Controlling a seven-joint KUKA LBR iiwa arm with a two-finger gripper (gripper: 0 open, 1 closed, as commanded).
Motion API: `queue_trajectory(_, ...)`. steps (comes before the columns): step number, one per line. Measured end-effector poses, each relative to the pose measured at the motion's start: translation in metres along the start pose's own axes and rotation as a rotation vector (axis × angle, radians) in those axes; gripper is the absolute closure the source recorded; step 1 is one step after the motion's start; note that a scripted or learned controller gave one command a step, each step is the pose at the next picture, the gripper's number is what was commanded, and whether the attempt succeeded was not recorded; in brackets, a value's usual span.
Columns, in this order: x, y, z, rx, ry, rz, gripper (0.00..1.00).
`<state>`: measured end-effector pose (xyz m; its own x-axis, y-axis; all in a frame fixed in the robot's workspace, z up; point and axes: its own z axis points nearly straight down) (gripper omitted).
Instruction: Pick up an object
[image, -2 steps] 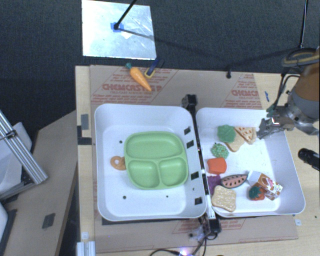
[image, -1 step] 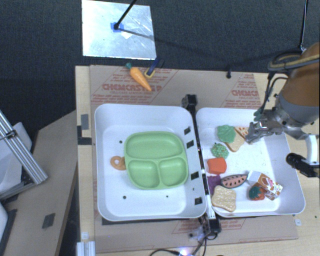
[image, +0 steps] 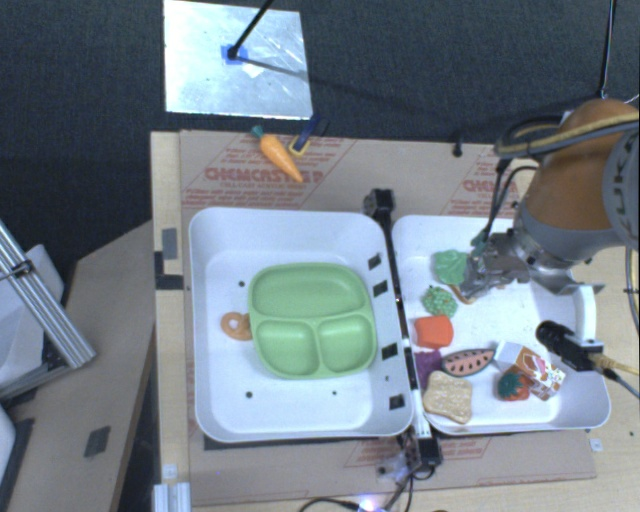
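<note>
My gripper (image: 483, 274) hangs low over the upper middle of the right bin (image: 590, 400), at the end of the grey and orange arm. It sits just to the right of a pale green leafy piece (image: 451, 266) and above a small brown piece (image: 465, 293). Below them lie a dark green knobbly piece (image: 438, 300), an orange-red block (image: 433, 331), a watermelon slice (image: 467, 361), a slice of toast (image: 448, 397), a small printed carton (image: 537, 369) and a strawberry (image: 513, 386). Nothing visibly hangs from the gripper.
The left bin (image: 215, 400) holds a green divided plate (image: 312, 320) and an orange ring (image: 237, 326). A toy carrot (image: 280, 157) lies on the cardboard behind the bins. A black divider (image: 395, 310) runs between the bins. A black part (image: 565, 345) on the arm juts over the right bin.
</note>
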<state>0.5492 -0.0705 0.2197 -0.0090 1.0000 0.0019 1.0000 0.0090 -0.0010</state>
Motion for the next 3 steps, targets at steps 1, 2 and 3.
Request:
queue_trajectory(1,0.056,-0.018,-0.011,-0.002,0.001,-0.002,1.0)
queue_trajectory(2,0.115,-0.025,-0.003,-0.002,0.001,-0.001,1.0)
queue_trajectory(3,0.133,-0.037,0.006,-0.001,-0.001,0.002,1.0)
